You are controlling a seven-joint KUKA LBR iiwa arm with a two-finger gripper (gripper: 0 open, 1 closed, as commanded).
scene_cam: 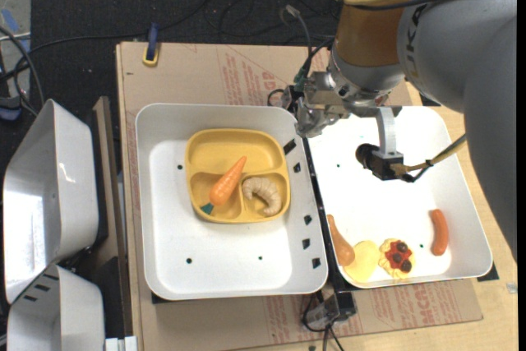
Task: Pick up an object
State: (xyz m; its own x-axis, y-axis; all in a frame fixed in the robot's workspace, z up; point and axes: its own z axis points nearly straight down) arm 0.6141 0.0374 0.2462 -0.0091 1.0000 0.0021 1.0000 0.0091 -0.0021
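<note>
Left bin (238, 259): a yellow divided plate (197, 148), glossy plastic with rounded corners, sits toward the bin's far edge and centre. On it, an orange toy carrot (228, 181), tapered and smooth, lies slantwise across the divider. A pale, curled shrimp (265, 195) with a ribbed surface lies just beside it in the plate's near right compartment. Right bin (411, 201): three small pieces line its near edge. We note an orange spoon-shaped piece (341, 244) at the near left corner. A yellow tart (396, 256) with dark red berries lies just right of it; its detail is too small for us to be sure. A reddish sausage (440, 232), smooth and rounded, lies near the right edge. Both bins rest on a brown cardboard sheet (214, 70); a blue and yellow clamp (150, 47) grips its far left edge. The grey arm (460, 20) covers the right bin's far right corner. The gripper (314, 117), a metallic cluster, sits over the right bin's far left corner, at the wall between the bins and well apart from every piece. We cannot tell whether it is released or clenched, and we see nothing held in it.
</note>
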